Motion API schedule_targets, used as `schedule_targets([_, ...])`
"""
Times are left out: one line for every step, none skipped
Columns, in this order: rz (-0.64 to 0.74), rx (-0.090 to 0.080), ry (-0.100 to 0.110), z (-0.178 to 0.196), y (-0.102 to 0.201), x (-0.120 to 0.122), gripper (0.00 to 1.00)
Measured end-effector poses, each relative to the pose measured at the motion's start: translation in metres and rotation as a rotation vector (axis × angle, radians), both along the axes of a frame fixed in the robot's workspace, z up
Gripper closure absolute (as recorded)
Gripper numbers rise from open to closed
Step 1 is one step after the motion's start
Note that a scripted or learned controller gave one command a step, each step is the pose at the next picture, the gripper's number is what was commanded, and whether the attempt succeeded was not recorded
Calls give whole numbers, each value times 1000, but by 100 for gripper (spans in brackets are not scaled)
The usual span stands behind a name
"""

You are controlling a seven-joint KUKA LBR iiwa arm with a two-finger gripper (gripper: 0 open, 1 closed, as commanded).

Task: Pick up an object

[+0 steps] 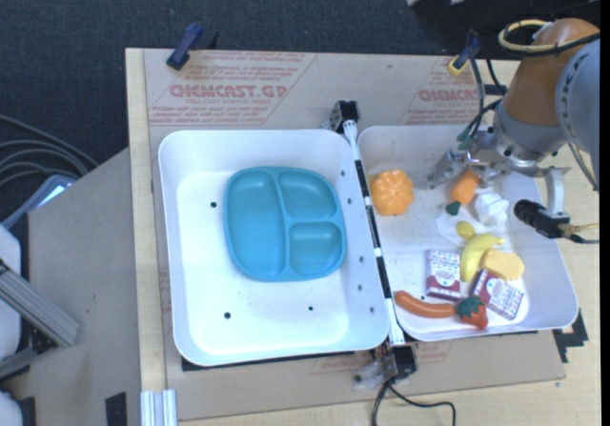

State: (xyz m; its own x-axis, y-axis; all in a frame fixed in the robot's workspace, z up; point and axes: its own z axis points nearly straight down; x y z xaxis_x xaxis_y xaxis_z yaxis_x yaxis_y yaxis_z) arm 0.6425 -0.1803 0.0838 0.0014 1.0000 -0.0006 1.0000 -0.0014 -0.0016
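Note:
My gripper hangs over the back middle of the right bin, with the grey arm and its orange band reaching in from the right. Directly under it sits a small orange piece, whether touched or apart I cannot tell. An orange toy fruit lies to its left by the bin's wall. Toward the front are a white lump, a yellow banana, a yellow wedge, two red-and-white packets, a long orange sausage and a red strawberry.
The left bin holds a blue divided plate. A black clip stands at the back of the ridge between the bins. Blue clamps pin the brown board at the back. A black cable end hangs off the arm.

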Motion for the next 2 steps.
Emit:
schedule_targets([0,-1,-4,11,0,1,100])
schedule_targets([2,2,0,102,55,-75,100])
